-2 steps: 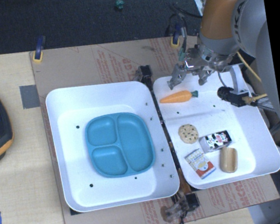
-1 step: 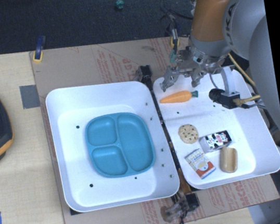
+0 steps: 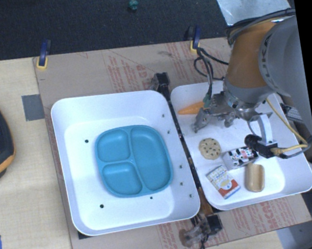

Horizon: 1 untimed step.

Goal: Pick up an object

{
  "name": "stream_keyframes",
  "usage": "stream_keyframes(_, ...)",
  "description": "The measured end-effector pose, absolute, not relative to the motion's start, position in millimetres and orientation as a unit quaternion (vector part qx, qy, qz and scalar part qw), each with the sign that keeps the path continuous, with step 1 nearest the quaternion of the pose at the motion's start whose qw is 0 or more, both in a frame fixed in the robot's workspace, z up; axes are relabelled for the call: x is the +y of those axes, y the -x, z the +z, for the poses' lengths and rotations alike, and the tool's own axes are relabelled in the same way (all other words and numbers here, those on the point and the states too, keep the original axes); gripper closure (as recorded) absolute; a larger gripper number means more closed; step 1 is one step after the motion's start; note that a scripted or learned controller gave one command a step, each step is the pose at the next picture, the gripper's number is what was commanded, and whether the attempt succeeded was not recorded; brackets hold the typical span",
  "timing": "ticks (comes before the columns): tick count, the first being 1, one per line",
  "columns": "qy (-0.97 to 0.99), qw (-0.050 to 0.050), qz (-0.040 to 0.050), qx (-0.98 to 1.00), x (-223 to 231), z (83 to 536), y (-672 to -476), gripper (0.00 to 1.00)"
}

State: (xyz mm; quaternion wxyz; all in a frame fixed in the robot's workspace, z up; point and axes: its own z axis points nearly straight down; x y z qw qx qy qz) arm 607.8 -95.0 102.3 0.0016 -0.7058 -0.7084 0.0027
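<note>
Camera view: cookie (image 3: 210, 148) lies just below pincer (image 3: 209, 116).

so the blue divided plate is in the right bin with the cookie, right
Not quite. The camera view shows the blue divided plate alone in the left bin. The cookie is in the right bin, as you said.

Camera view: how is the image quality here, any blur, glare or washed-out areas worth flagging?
Camera view: soft overall, small items in the right bin lack detail; the left bin looks bright, near washed out along its rim; the blue plate reads clearly with a faint sheen; the arm is large and slightly blurred, shading the bin beneath.
</note>
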Motion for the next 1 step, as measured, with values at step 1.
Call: stream_keyframes(1, 0.705, 0.001, 0.0008, -0.709, -101.2, 102.6, -656.4, 0.00)
